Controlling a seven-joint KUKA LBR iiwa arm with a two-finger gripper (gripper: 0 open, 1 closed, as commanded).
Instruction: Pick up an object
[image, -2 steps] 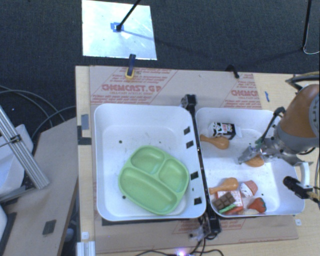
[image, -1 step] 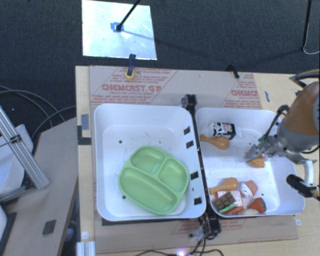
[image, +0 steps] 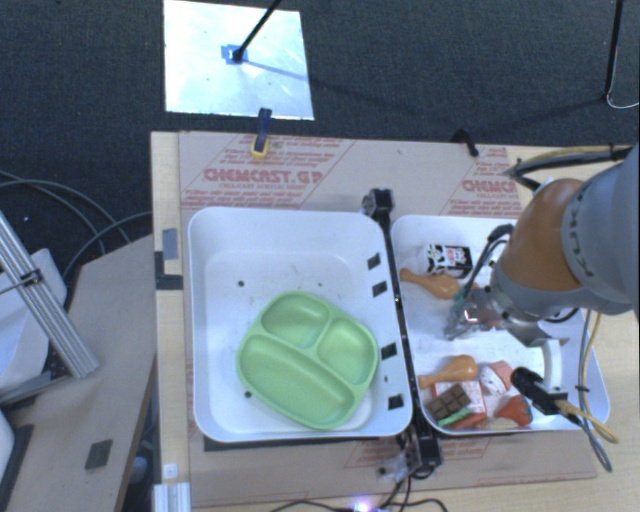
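Observation:
My gripper (image: 462, 320) hangs low over the middle of the right bin (image: 420, 232), reaching in from the right under the grey arm with its orange band (image: 535, 240). Just up and left of it lies an orange drumstick-shaped toy (image: 430, 283). A small black-and-white carton (image: 447, 258) stands behind that. Below the gripper lie a second orange drumstick toy (image: 452, 370), a brown chocolate-like piece (image: 452, 402), a white-and-red piece (image: 492, 384) and a red-and-green piece (image: 512, 410). I see nothing held in the gripper.
The left bin (image: 220, 250) holds a light green divided plate (image: 307, 358). A black divider (image: 392, 300) runs between the bins. A black part (image: 532, 388) and yellow cables (image: 590, 425) hang from the arm over the right bin's near corner.

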